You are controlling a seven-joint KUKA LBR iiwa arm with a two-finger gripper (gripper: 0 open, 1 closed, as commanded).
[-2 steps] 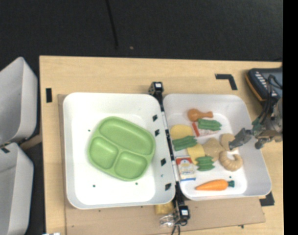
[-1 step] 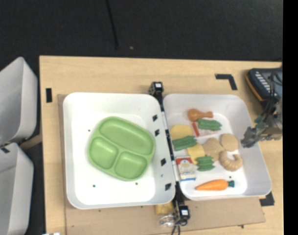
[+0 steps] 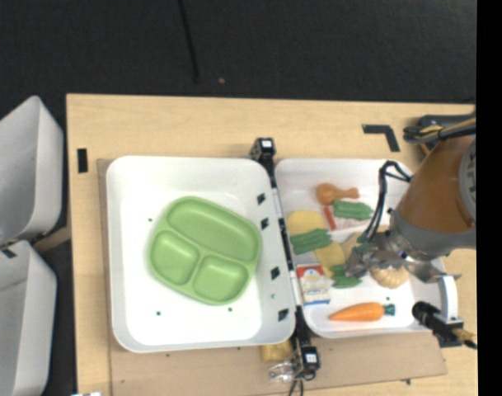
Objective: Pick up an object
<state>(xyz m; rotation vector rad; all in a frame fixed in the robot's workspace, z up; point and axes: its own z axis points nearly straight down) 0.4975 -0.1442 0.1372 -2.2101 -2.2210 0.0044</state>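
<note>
Wooden bench [image 3: 152,126]; small carton [image 3: 314,285] label unreadable; claw [image 3: 362,262] adjacent.

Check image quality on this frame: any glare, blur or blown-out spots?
Camera view: soft overall; white bins nearly blown out, walls hard to separate; green tray evenly lit, no harsh glare; pincer murky among the toys, carrot reads clearly; floor above the bench is dark.

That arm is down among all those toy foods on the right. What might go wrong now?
The right bin is crowded: the gripper sits between a green piece and a tan piece, so it might nudge either aside or catch two at once. The carrot lies close by and could get knocked toward the bin wall.
</note>
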